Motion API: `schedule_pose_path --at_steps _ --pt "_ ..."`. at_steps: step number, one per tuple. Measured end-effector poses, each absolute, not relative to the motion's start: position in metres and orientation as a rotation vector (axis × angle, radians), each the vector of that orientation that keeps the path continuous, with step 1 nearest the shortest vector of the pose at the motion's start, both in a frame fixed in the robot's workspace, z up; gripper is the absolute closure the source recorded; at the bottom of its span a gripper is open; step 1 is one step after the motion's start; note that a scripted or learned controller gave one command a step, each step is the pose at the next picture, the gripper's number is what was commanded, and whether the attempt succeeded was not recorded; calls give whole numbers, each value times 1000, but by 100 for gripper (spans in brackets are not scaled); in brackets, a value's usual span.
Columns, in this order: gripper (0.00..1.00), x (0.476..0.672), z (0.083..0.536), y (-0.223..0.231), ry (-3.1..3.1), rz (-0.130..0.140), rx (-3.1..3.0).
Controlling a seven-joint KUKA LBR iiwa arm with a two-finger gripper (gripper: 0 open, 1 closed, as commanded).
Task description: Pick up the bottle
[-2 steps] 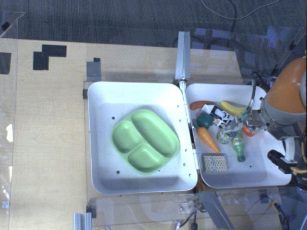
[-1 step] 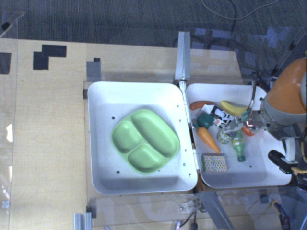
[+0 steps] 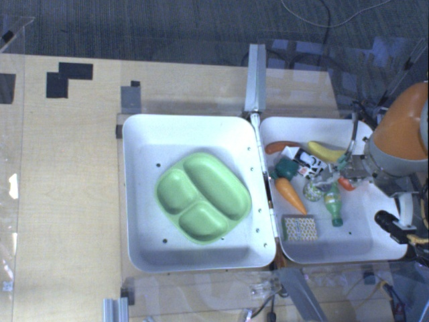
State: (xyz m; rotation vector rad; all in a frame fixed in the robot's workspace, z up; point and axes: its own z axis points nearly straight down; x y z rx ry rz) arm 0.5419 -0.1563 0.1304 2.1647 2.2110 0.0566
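Beside the hand (image 3: 350,174), grip unreadable, carrot (image 3: 290,194) and banana (image 3: 326,152) flank the green bottle (image 3: 333,206), lying lengthwise toward the hand.

A pale wooden bench (image 3: 74,180) fills the left and centre of the frame, ending at dark carpet along the top. Two shallow white bins sit directly on it, side by side and touching at a shared edge right of centre. The left bin (image 3: 144,243) is the larger in view; the right bin (image 3: 362,247) lies toward the right edge of the frame. Black rectangular marks (image 3: 67,78) sit on the bench in the upper left. A grey metal bracket (image 3: 131,98) stands at the left bin's upper left corner, and a grey metal post (image 3: 255,79) rises above the seam between the bins.
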Motion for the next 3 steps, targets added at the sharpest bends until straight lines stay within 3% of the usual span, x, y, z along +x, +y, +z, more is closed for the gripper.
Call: schedule_pose_path --at_steps 2,3 --pt "0 541 129 -160 2221 62 2145" --pt "0 510 172 -169 2164 5 2270"
